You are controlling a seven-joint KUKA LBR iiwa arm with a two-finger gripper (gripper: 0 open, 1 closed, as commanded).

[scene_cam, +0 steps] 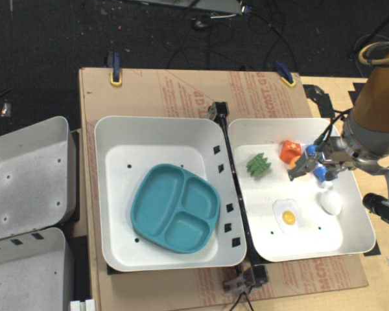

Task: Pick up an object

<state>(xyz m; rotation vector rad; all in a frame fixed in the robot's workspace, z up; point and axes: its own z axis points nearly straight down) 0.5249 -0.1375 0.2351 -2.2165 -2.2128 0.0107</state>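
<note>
Overhead slanted view of a bench w/ two shallow white bins side by side on a brown cardboard sheet (181, 89), held at the top edge by two clamps, on a dark floor.

Left bin (110, 135), centre of frame: held a teal divided plate (175, 207), three compartments, lying flat & turned at an angle, toward the bin's lower middle.

Right bin (356, 235), right of centre: held four small items. A green leafy toy (259, 164) sat in the upper left part of the bin. An orange block (290, 151) sat just right of it, near the top. A fried-egg toy (288, 215), white w/ yellow yolk, lay flat in the lower middle. A white egg (330, 203) lay to its right, near the bin's right wall.

The arm (376, 109) came in from the right edge, its orange part at upper right, grey wrist below. The gripper (305, 167) w/ blue parts hung over the right bin, just right of & below the orange block, above the white egg. Dark fingers pointed left & down; can't tell whether they were spread or closed, & nothing was visibly between them.

More white trays (26, 173) lay at the left edge of frame, off the cardboard. Cables & a grey bar ran along the top of frame.
</note>
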